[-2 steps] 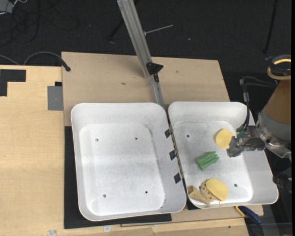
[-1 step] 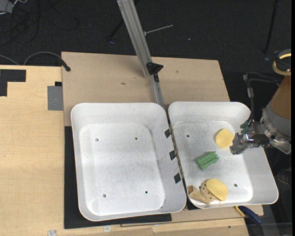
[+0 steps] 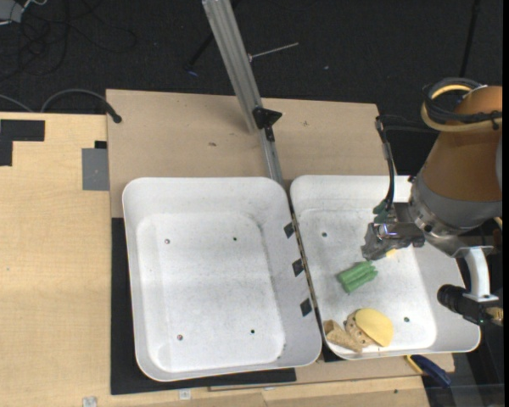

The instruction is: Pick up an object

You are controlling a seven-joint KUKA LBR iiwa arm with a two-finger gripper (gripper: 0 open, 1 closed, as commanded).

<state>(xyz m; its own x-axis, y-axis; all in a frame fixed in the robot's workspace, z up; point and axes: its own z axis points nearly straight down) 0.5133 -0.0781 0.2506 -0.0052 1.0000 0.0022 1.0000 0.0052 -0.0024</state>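
Two bins: left bin [image 3: 153,195], right bin [image 3: 339,192].
Gripper [image 3: 380,242]: finger state cannot be told (above green block [image 3: 357,276]).
Yellow object [image 3: 372,326]: near front wall.

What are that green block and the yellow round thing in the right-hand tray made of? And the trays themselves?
Green block: looks like matte plastic or foam, with flat even colour and no glare. Yellow round thing: possibly soft foam or plastic, smooth and dull; too small to tell. Right tray and left tray: apparently moulded white plastic with rounded rims and scuffed, speckled floors.

even overhead light, dark blurry background
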